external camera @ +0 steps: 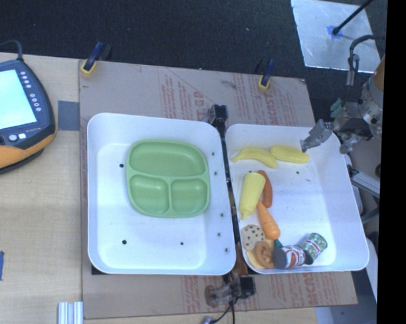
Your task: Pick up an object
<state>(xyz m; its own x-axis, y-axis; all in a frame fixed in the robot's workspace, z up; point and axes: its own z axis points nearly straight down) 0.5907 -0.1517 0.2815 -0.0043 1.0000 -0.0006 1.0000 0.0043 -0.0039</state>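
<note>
Lower right of frame: cans [305,250], a cookie [252,235] and a carrot [268,221] crowd the right bin's [335,196] near corner. Above, bananas [270,156] lie loose, reachable. The gripper [315,137] hovers beside them at upper right; I cannot tell its opening, nothing visibly held.
</note>
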